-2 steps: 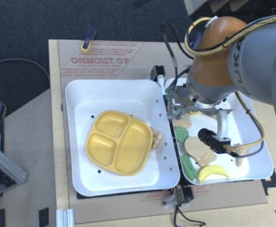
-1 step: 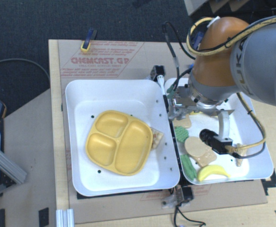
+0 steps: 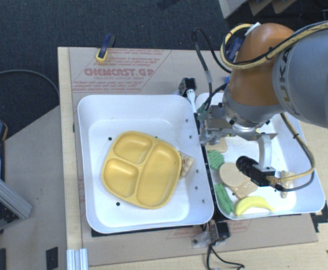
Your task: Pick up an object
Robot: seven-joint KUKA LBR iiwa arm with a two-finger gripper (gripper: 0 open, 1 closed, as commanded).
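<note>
My gripper [image 3: 213,135] hangs low over the left side of the right bin [image 3: 307,176], close to the wall between the two bins. Just under it lie a small beige piece [image 3: 220,147] and a green piece [image 3: 214,160]. Nearer the front of that bin are a round tan piece [image 3: 230,176], a long green piece [image 3: 224,198] and a yellow banana [image 3: 252,206]. The arm's bulk hides the back of this bin.
The left bin [image 3: 96,117] holds a yellow divided plate [image 3: 141,169], with a small beige object [image 3: 185,163] at the plate's right edge. A yellow-and-blue clip [image 3: 104,48] lies on the cardboard behind the bins.
</note>
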